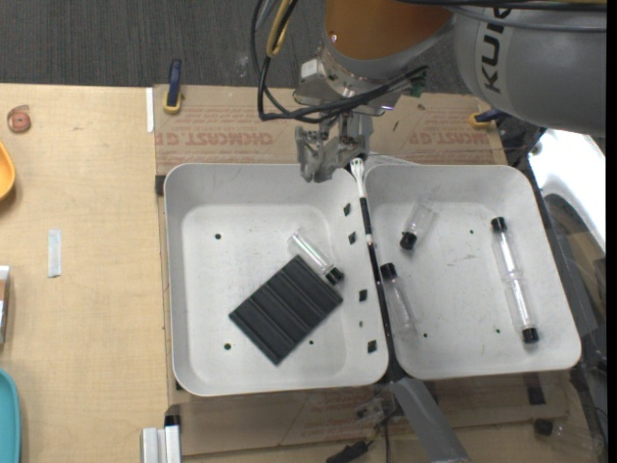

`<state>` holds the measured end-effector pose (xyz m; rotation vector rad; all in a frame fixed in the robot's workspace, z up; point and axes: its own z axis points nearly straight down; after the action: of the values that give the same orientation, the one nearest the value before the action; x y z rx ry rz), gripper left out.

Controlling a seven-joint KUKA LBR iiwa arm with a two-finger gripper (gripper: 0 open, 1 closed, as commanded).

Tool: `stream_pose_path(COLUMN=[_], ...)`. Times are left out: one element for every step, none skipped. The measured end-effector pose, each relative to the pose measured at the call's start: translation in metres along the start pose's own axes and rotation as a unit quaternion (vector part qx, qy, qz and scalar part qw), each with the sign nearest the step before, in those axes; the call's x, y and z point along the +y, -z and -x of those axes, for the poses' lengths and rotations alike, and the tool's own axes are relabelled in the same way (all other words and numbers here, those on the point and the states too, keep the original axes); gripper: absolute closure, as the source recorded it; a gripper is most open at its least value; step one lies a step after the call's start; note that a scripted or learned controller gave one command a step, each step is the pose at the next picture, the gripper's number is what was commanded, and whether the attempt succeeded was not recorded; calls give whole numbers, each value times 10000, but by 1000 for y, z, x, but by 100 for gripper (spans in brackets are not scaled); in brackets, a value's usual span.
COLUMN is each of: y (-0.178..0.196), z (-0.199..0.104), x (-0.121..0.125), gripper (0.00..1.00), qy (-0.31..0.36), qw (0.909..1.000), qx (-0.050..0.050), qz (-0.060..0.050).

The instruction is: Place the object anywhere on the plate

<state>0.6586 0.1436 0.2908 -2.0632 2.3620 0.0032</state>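
Note:
A black ribbed plate [286, 309] lies at a slant on the floor of the left bin [193, 258]. A clear tube with a black cap [315, 258] rests at the plate's upper right corner, its capped end touching or overlapping the plate's edge. My gripper [325, 162] hangs above the back rim of the left bin, near the divide between the two bins, well apart from the tube and the plate. I see nothing held in it.
The right bin [549, 258] holds three more clear tubes: a short one [417, 224] near the back, another [396, 299] along the left wall, and a long one [511, 280] at the right. Cardboard lies under both bins.

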Motion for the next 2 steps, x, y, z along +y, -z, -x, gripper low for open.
stream_pose_path(y=[46, 55], z=[37, 85], x=[3, 10], gripper=[100, 100], qy=[945, 2194], qw=[9955, 9756], qx=[-1, -4], qz=[-1, 11])
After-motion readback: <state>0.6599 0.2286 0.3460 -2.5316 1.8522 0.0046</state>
